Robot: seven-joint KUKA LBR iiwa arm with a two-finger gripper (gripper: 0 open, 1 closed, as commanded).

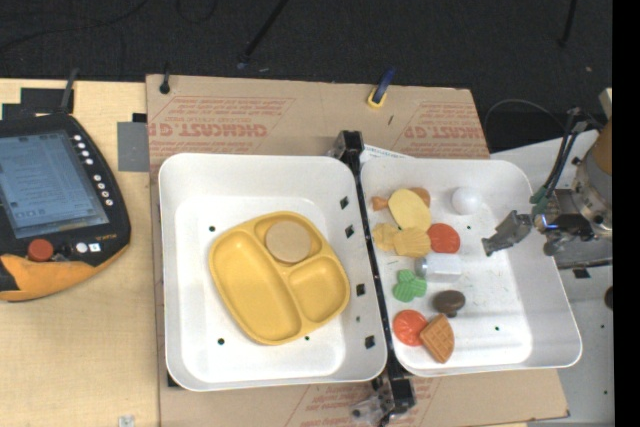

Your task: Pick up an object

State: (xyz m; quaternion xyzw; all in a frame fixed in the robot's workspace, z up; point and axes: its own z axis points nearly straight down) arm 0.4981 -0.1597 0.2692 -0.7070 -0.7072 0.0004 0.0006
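One gripper (503, 236) hangs over the right bin's (520, 177) right side — its dark fingers apparently apart, gripping nothing. It touches no object; the white ball (465, 200) lies nearby.

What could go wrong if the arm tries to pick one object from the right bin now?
The toy foods lie tightly packed: the red tomato touches the yellow piece, so the gripper may catch two or push both away. The white ball could roll off. The waffle piece lies flat, probably hard to pinch.

Bare bin floor (500, 300) beside toys (420, 275)
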